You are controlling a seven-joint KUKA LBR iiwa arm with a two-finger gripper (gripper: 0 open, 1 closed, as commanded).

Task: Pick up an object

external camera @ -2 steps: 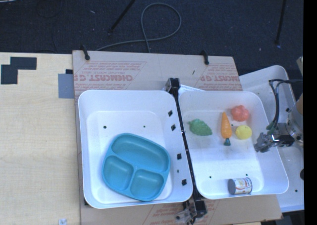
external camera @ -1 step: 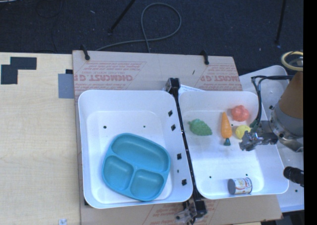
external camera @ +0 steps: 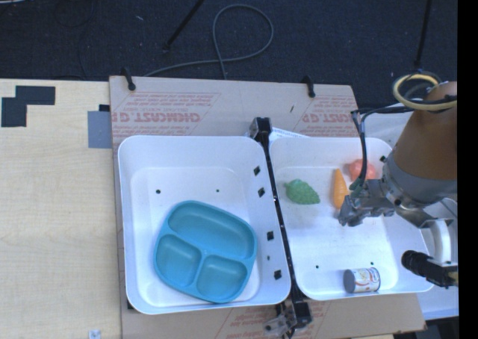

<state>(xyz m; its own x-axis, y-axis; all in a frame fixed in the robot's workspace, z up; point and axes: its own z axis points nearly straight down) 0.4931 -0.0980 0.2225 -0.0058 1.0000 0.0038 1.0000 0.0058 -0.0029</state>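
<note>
Four things sit in the right bin that we can make out: an orange carrot-like piece, a green leafy-looking toy, a pinkish-red object and a small can lying on its side. The gripper is low over this bin, right by the lower end of the orange piece, which looks to be just beside or touching it on its left. We honestly can't tell how wide the pincer is from this angle, it's just a dark grey lump, and nothing shows clearly between its tips. The pinkish object is up behind it, partly hidden by the arm. The green toy lies to the left of the orange piece, apart from the gripper. The can rests near the front wall, well below the gripper.

Over in the left bin we've got a blue divided plate with three compartments, sitting toward the front. Both bins rest on a cardboard sheet.
</note>
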